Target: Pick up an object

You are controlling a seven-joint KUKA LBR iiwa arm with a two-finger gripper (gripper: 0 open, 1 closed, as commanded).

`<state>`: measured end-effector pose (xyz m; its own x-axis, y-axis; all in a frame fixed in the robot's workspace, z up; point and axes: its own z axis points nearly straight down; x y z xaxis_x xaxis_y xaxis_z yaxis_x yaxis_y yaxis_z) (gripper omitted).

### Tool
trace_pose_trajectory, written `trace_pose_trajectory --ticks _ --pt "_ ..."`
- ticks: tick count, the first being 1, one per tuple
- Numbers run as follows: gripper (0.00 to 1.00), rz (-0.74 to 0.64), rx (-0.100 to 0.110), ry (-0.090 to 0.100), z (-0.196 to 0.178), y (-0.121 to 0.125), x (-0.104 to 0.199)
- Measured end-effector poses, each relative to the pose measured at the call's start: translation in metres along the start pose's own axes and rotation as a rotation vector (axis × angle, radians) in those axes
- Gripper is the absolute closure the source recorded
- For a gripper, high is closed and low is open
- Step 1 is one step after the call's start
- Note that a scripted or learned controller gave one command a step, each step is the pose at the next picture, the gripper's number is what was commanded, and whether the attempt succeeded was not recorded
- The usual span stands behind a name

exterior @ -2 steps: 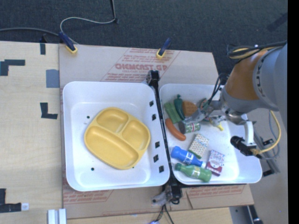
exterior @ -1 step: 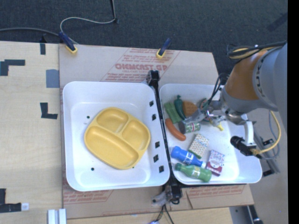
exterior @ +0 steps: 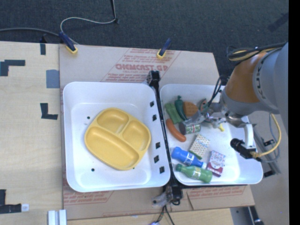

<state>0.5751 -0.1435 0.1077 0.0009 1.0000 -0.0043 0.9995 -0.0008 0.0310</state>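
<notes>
My gripper reaches in from the right and hangs low over the middle of the right bin. Just left of it and below lies a small silver and green can on its side, close to the gripper tip. Whether they touch I cannot tell. An orange-brown piece and dark green vegetables lie at the bin's far left. A red-orange sausage shape lies along the left wall. Nearer the front lie a checkered box, a blue bottle, a green bottle and a red packet.
The left bin holds a yellow divided plate. A black divider runs between the bins. The arm's grey body with its orange band covers the right bin's far right corner. Cables hang at the right rim.
</notes>
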Motion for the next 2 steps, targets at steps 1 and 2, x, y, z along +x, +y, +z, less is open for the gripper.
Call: trace_pose_trajectory --ticks 1,2 --pt "0.00 0.000 -0.001 -0.001 0.0004 0.0032 0.0020" --pt "0.00 -0.001 0.000 0.002 0.0008 0.0051 0.0048"
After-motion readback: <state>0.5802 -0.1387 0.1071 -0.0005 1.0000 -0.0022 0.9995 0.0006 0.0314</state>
